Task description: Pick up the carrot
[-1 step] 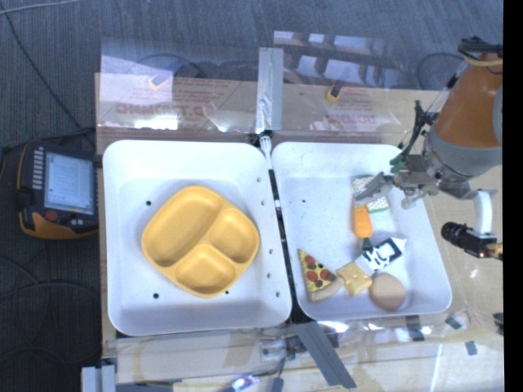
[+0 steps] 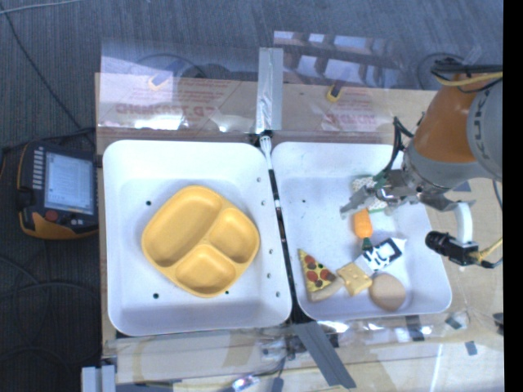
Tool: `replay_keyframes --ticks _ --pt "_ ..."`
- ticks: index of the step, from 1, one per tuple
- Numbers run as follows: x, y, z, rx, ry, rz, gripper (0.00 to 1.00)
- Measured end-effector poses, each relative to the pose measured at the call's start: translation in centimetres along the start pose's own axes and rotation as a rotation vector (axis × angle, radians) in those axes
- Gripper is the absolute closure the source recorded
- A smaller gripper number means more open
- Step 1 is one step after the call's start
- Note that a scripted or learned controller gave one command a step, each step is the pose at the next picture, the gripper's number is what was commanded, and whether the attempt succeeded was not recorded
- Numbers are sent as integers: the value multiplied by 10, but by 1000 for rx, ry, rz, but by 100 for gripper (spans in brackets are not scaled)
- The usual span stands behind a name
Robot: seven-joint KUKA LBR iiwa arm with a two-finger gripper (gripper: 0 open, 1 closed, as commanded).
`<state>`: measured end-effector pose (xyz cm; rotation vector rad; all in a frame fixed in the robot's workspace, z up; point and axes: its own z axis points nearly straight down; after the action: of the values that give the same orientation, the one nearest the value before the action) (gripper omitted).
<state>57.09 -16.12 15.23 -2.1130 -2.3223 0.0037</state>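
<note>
The left bin (image 2: pixel 114 243) carries a yellow divided plate (image 2: pixel 201 240). In the right bin (image 2: pixel 327 166), a pizza slice (image 2: pixel 316 274), a cracker (image 2: pixel 354 278) and an egg (image 2: pixel 387 291) line its near edge. The carrot (image 2: pixel 363 224) lies mid-bin, long axis roughly toward that near edge, just below the gripper (image 2: pixel 377 194). The arm reaches in from the right, wrist low over the bin; whether the jaws are parted or closed cannot be told.

place: robotics lab | cues: teach pendant (image 2: pixel 57 188) at 9 o'clock on grey carpet (image 2: pixel 49 55); taped bench (image 2: pixel 196 104); toy food bins (image 2: pixel 122 317)
</note>
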Motion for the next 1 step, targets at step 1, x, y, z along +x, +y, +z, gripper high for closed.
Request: replay_keyframes --ticks 1 --pt "-17 7 63 -13 -3 97 0"
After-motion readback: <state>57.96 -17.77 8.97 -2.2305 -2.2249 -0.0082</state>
